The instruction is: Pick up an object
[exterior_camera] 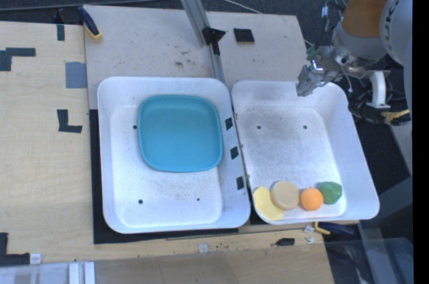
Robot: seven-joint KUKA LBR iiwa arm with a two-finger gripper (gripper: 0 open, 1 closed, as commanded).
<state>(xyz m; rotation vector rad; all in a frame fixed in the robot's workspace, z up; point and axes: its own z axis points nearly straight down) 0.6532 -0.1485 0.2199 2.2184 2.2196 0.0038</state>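
Four small things bunched along the near edge of the right bin (348, 142): a yellow piece (265, 204), a tan round piece (285, 195) lying partly on top of it, an orange ball (311, 199) and a green piece (330, 192); all touching or nearly so, pressed toward the bin's front wall. Look like toy food, so probably light and stiff, smooth plastic, a bit slippery; nothing fragile by the look of it. Orange ball probably the easiest pick, taken across its middle; liable to roll away if nudged off-centre, and neighbours on both sides leave little room. Tan piece sits highest, so a grab by its edges from above could work too; yellow one looks flat and half-covered, a poor first choice. Green one sits closest to the corner, tight against the wall.

Left bin (110, 142) holds a blue square plate (179, 132), lying flat in the middle; wide and thin, awkward to pinch except at the rim.

Hand (310, 83) hangs over the far edge of the right bin, well apart from the cluster; can't tell whether it's spread or closed at this angle, nothing visibly in it. Arm (375, 1) reaching in from the right. Pick not yet made; needs a move across to the near edge. Bins side by side on the table (40, 135).
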